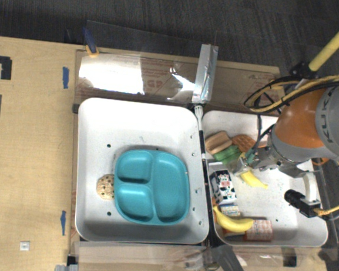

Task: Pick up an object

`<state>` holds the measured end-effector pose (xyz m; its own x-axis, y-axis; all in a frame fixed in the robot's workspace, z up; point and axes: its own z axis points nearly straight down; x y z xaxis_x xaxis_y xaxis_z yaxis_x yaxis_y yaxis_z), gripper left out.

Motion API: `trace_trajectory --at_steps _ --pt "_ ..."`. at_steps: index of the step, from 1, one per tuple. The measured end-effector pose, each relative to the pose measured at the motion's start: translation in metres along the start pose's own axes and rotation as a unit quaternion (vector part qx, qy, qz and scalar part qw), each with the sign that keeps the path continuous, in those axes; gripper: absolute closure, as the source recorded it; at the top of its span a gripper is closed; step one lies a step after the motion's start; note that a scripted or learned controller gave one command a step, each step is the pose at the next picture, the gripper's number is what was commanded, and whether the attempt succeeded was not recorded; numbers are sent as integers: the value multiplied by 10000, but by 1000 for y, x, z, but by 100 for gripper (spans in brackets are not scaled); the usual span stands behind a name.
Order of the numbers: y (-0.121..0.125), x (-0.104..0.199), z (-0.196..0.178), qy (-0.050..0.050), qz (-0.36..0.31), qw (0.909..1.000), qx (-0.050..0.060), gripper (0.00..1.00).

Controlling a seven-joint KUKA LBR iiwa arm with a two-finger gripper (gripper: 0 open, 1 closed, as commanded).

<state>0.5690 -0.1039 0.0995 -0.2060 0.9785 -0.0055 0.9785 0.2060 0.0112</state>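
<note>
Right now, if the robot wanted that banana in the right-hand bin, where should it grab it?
Probably across the middle of the banana, coming straight down. It lies flat along the near wall of the right bin, its thick middle exposed, though a small box and another item crowd its ends.

Candidate objects sit in the right bin, clustered by the gripper: a tan bread-like piece and a green item just to the view's left of the jaws, an orange-brown piece just above them, a small yellow piece right below them. Further below-left of the jaws: a white printed packet lying flat, a banana curved along the bin's near edge, and a reddish-white wrapped item touching the banana's right end. Well left of the jaws, in the left bin: a teal three-compartment plate lying flat, with a speckled cookie touching its left edge.
</note>
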Motion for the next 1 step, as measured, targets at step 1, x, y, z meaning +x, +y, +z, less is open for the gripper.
trace_trajectory --at_steps 1 --pt "1 0 -10 -3 0 10000 -12 100"
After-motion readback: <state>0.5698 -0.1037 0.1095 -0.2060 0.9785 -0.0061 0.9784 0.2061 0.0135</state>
